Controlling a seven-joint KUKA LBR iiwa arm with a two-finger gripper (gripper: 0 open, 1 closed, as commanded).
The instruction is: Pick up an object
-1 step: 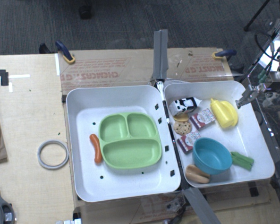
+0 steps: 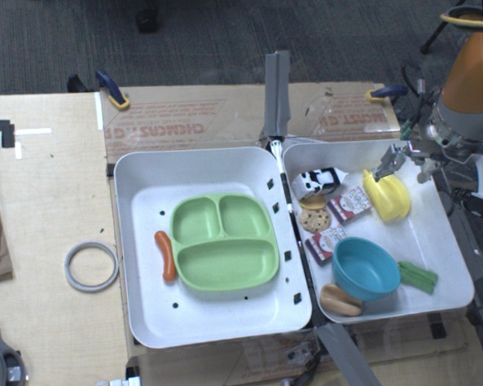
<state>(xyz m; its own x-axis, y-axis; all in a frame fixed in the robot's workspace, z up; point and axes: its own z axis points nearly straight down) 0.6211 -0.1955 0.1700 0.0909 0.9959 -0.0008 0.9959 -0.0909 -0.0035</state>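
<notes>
Camera view looks down on a desk (image 2: 45, 184) that carries two shallow white bins side by side. Inside the left bin (image 2: 135, 260) a green divided plate (image 2: 224, 242) lies flat near the middle, and an orange sausage (image 2: 166, 255) lies just beside the plate's left edge, lengthwise along it. Within the right bin (image 2: 448, 241) the things crowd together: a yellow toy (image 2: 388, 196) sits toward the far right corner, a small red packet (image 2: 351, 205) lies just left of it, a black-and-white piece (image 2: 318, 180) rests near the far left corner, and a round cookie (image 2: 315, 219) lies below that against the left wall. Another small red-and-white packet (image 2: 324, 243) lies near the left wall, touching the rim of a blue bowl (image 2: 365, 269) that stands upright toward the near edge. A tan bread roll (image 2: 340, 301) sits at the near left corner against the bowl, and a green block (image 2: 417, 276) lies just right of the bowl. Reaching in from the right, the arm has its pincer (image 2: 391, 164) over the far right part of this bin, just above the yellow toy; whether its tips are spread or pressed together I cannot tell, and nothing shows between them. On the desk left of the bins lies a grey ring (image 2: 92, 266).
</notes>
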